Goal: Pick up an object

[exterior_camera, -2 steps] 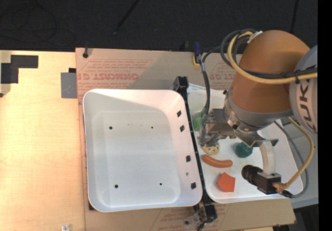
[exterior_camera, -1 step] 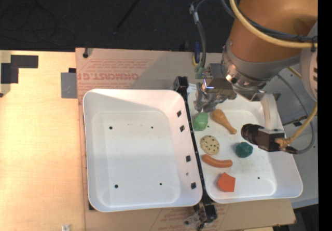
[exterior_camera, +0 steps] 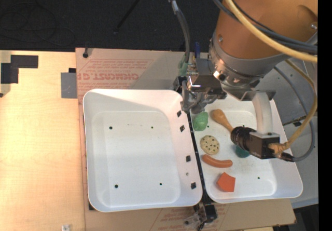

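Arm: the grey and orange arm (exterior_camera: 264, 17) is nearest the camera and covers the upper right, above the right bin; its top is cut off by the frame edge.
Gripper: the gripper (exterior_camera: 196, 104) hangs at the far left corner of the right bin, just above the green piece. Whether its fingers are spread or closed cannot be told; they are dark and blend with the clutter there.
Green piece: a small green object (exterior_camera: 200, 120) lies under the gripper tip, partly hidden; its shape and axis are hard to make out.
Right bin: the white tray (exterior_camera: 288, 186) holds all the small items.
Sausage: a reddish sausage (exterior_camera: 217, 161) lies near the middle of the right bin, long axis running left to right, slightly sloped down to the right.
Cookie: a round speckled cookie (exterior_camera: 209, 144) sits just above the sausage.
Red block: an orange-red block (exterior_camera: 226, 182) lies below the sausage, toward the near rim.
Wooden piece: a tan drumstick-like item (exterior_camera: 222, 119) lies right of the green piece, long axis diagonal, thick end up-left.
Teal item: a teal object (exterior_camera: 241, 149), largely hidden behind a dark fitting.
Left bin: the white tray (exterior_camera: 98, 193) adjoins the right bin's left side.
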You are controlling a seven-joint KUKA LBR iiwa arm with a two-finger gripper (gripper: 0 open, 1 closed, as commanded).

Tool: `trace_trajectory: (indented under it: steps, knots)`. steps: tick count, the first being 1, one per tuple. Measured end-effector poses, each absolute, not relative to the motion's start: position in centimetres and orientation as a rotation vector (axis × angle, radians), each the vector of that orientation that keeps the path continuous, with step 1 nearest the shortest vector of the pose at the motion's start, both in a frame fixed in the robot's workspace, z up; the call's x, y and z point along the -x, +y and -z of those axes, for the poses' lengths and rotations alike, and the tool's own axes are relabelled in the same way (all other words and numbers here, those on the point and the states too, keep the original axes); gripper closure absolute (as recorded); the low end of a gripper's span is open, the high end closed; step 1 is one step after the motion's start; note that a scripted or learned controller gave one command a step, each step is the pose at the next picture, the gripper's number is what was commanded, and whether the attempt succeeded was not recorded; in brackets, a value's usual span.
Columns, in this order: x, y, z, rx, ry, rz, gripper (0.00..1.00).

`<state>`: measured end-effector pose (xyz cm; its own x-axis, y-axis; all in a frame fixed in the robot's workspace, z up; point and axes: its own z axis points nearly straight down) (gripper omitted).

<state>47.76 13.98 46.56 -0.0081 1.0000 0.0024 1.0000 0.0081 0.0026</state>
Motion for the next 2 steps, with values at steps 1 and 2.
trace_trajectory:
  steps: [1, 2]
  knots:
    - [-47.4, 14.9, -34.1, -2.225, 2.227, 0.020, 1.00]
    - [-47.6, 6.4, -38.1, -2.227, 2.214, 0.002, 1.00]
